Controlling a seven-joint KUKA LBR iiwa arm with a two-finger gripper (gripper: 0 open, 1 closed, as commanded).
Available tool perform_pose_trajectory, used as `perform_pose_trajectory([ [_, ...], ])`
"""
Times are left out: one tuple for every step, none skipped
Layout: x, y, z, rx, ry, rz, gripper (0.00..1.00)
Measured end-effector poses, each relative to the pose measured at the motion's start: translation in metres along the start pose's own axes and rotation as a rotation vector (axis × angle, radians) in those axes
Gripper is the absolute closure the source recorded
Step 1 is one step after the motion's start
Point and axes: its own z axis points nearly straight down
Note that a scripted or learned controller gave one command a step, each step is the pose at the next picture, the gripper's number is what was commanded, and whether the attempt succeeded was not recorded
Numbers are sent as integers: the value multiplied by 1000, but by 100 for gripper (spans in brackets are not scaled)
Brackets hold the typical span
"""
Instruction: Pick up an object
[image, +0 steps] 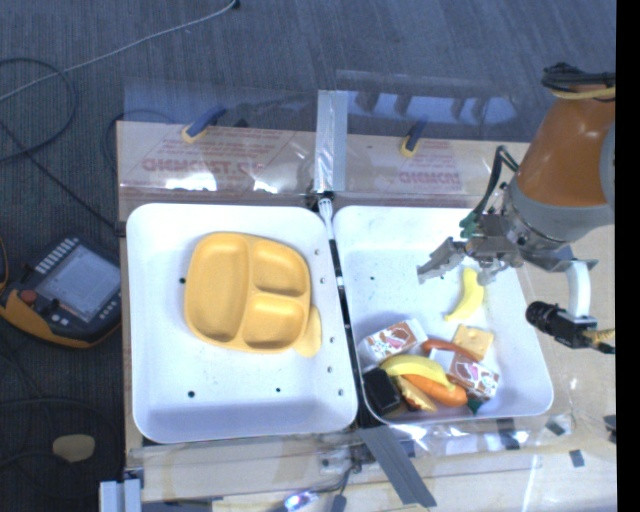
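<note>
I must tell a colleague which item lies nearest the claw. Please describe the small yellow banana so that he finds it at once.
Look in the right white bin, where the arm reaches in. Just below the claw lies the small yellow banana, alone on the bare floor. The other items sit heaped together at the bin's near edge; this one lies apart.

left bin (150, 330): showing plain white
divided tray (250, 290): showing yellow-orange in the left bin
banana (468, 295): showing yellow in the right bin (390, 235), which is white
carrot (437, 392): showing orange at the near pile
arm (565, 150): showing an orange band above grey
floor (60, 120): showing dark blue-grey
pendant (60, 292): showing orange and grey, far left
</note>
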Motion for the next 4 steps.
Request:
perform_pose_trajectory([
  [-60, 14, -12, -1, -2, 24, 0],
  [-88, 30, 97, 1, -1, -18, 0],
  [-101, 51, 154, -9, 5, -73, 0],
  [-102, 50, 147, -6, 2, -72, 100],
])
